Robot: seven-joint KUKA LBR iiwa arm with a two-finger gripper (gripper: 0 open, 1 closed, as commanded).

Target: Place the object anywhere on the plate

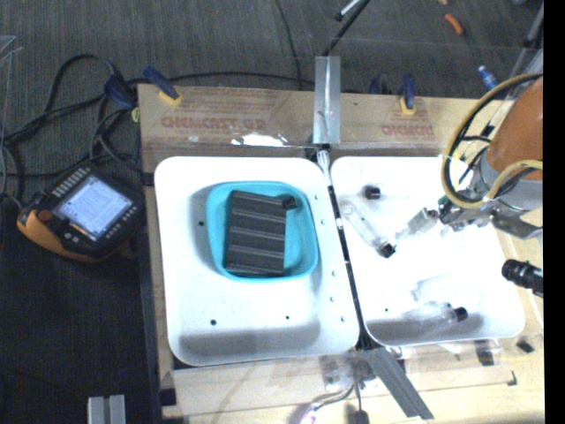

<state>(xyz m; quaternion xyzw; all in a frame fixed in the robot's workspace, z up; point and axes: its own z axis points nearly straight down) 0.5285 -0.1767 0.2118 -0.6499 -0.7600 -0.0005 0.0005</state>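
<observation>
I see the dark ridged block [256, 230] lying on the blue plate [305, 246] in the left bin [177, 263]. My hand [441, 215] hangs over the right bin [494, 299] near its right edge; its grip I can't make out.

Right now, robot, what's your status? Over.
End effector over right bin, beside clear tubes. Dark ridged block lying on blue plate, left bin. Nothing blocking plate.
</observation>
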